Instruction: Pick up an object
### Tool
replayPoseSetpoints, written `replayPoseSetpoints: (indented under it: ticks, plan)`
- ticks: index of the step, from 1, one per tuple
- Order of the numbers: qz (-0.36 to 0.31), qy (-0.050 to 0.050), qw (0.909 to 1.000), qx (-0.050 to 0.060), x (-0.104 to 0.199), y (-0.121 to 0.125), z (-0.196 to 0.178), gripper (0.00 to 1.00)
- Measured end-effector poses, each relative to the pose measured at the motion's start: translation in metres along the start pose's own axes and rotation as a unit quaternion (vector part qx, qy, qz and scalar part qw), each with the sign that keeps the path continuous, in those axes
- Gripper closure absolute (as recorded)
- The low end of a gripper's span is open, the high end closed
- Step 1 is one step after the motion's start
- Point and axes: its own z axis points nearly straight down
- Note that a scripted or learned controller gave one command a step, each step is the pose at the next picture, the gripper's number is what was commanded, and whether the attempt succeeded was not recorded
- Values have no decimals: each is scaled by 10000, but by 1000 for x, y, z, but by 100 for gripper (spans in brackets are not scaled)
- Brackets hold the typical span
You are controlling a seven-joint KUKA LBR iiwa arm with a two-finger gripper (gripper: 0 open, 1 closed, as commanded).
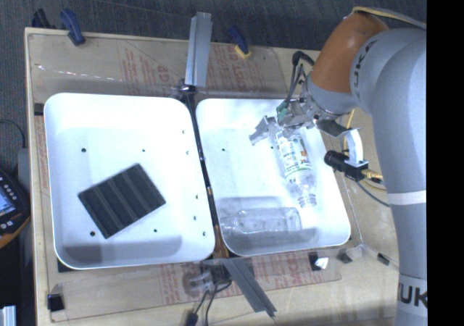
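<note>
White letters "UK" readable low on arm (413, 245); bottle (296, 161) label print too small to read.

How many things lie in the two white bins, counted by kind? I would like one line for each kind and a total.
Clear plastic bottles: 2, one with a label under the hand, one lying flat at the near wall, both in the right bin.
Dark ridged pad: 1, in the left bin.
Total: 3

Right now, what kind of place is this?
Probably a robot lab or test bench: a grey robot arm reaches over two white bins clamped to a wooden bench, with a clear plastic bottle to grab.
</note>
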Motion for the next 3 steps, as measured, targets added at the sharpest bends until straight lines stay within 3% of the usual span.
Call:
replayPoseSetpoints:
  ticks: [2, 3]
  plan:
    - [0, 0, 10000, 0, 0, 0, 0, 0]
    - [-31, -5, 10000, -3, 1, 1, -10, 100]
